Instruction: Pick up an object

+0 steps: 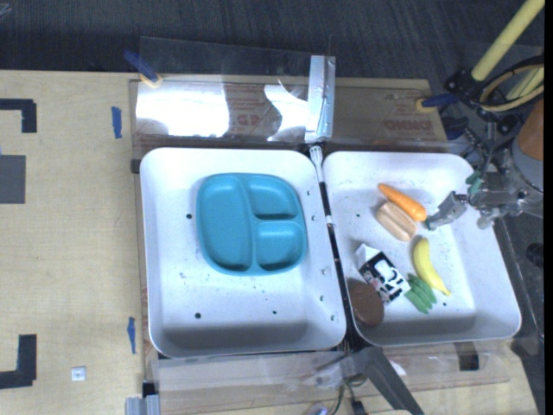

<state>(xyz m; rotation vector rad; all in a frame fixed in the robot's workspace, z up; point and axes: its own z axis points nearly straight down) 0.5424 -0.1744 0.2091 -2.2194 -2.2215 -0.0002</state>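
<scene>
The right bin holds an orange carrot, a tan sausage-shaped piece, a yellow banana, a green piece, a black-and-white box and a brown round piece. My gripper hangs over the bin's right side, just right of the carrot's tip and above the banana. It is open: one finger points toward the carrot and the other sits near the bin's right wall. Nothing is between them.
The left bin bears a blue divided plate. A clear plastic sheet and a metal bracket stand behind the bins. Yellow and black cables crowd the upper right by the arm.
</scene>
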